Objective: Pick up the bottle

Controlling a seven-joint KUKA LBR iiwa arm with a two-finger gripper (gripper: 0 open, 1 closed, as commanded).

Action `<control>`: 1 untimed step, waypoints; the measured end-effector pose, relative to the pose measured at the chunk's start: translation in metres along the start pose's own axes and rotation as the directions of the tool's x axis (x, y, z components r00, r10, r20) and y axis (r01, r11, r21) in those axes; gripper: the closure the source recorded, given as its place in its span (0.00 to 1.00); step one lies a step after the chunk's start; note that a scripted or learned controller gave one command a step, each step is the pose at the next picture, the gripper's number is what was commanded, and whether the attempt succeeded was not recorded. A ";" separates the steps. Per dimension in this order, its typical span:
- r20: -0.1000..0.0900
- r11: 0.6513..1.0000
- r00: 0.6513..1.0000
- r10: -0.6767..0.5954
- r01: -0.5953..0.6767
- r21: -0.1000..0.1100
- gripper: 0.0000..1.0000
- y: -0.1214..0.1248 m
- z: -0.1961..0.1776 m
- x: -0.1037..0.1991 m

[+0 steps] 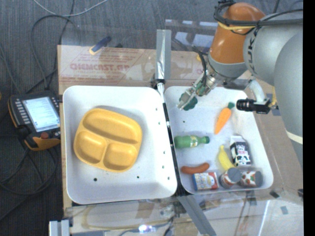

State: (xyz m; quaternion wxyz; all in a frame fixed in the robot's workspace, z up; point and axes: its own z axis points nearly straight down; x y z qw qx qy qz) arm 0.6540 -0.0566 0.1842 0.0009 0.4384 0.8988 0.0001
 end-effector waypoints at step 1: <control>-0.001 0.976 0.976 0.217 -0.217 0.002 1.00 0.034 0.001 0.044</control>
